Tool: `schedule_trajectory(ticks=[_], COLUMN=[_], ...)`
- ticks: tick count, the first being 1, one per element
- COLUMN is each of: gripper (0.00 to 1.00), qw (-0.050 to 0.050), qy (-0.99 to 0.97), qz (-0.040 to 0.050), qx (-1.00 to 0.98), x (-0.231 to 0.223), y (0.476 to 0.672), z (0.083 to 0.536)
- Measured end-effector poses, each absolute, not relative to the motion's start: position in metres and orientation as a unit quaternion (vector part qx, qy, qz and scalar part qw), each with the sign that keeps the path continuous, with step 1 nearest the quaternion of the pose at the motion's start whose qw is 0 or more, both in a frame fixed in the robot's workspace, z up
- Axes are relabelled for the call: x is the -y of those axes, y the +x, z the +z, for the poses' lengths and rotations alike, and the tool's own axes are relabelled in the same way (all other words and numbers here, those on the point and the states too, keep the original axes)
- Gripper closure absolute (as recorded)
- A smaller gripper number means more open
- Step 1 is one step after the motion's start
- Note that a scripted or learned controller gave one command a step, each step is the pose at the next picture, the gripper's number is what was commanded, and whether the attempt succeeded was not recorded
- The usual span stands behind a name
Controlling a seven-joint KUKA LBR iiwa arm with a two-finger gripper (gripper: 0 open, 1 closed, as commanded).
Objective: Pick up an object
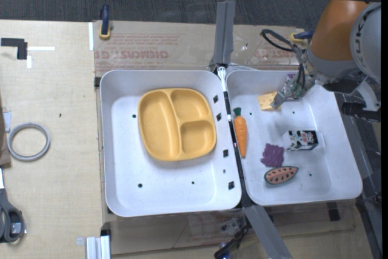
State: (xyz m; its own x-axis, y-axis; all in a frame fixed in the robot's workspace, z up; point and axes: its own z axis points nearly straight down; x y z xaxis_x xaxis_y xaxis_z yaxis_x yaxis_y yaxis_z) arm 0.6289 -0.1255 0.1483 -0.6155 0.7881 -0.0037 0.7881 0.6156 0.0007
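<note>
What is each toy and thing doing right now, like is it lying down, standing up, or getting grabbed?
Yellow divided plate: flat, right way up, in the left bin.
Carrot: lying along the right bin's left wall.
Purple grapes: lying loose.
Watermelon slice: lying flat.
Black-and-white carton: lying on its side.
Yellow cheese wedge: lying at the gripper's tip, not lifted.

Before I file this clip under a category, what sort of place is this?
Probably a robot test bench: two white bins side by side, toy food like a carrot, and a robot arm.
</note>
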Motion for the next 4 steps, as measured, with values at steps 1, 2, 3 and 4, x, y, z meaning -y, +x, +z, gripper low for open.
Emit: schedule_trajectory(ticks=[1, 2, 3, 4], gripper=[0.0, 0.0, 0.0, 0.0], qw=[0.001, 0.0, 0.0, -0.014], qy=[0.584, 0.683, 0.697, 0.723], qz=[-0.0008, -0.0011, -0.0014, -0.017], qx=[-0.812, -0.731, -0.717, -0.69], x=[0.129, 0.102, 0.148, 0.121], y=[0.654, 0.652, 0.615, 0.647], z=[0.128, 0.112, 0.091, 0.091])
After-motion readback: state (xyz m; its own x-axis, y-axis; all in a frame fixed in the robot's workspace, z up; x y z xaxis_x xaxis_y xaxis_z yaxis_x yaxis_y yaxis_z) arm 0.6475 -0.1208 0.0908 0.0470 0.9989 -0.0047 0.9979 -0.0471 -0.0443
